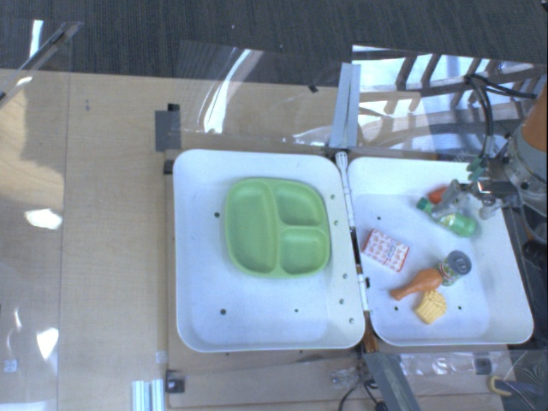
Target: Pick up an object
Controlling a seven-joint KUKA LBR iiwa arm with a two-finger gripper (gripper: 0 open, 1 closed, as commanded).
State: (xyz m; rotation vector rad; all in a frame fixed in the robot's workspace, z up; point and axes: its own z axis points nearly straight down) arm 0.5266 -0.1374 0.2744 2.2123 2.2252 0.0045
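I read the bench (94, 229) first: two white bins side by side. The left bin (197, 315) carries a green divided plate (276, 227), lying flat near its middle. The right bin (497, 306) holds the loose pick candidates.

The arm (535, 135) enters from the right, and its gripper (469, 197) is low over the right bin's upper corner, in among a small cluster there.

Objects, by size: a green bottle (458, 223) lying on its side just under the gripper; an orange drumstick-shaped toy (415, 283) lower in the bin; a red-patterned packet (385, 250) near the bin's left wall; a yellow corn piece (431, 306) touching the drumstick's lower side; a small dark-capped jar (455, 266) at the drumstick's upper end; an orange-red bit (437, 195) beside the gripper.

Risks, my judgement: the bottle is round and on its side, so a close could squirt it away, or it could roll. The orange-red bit sits so near that the close may catch both, or neither.

Fingers: I cannot tell from this view whether they are spread or closed, nor whether anything sits between them.
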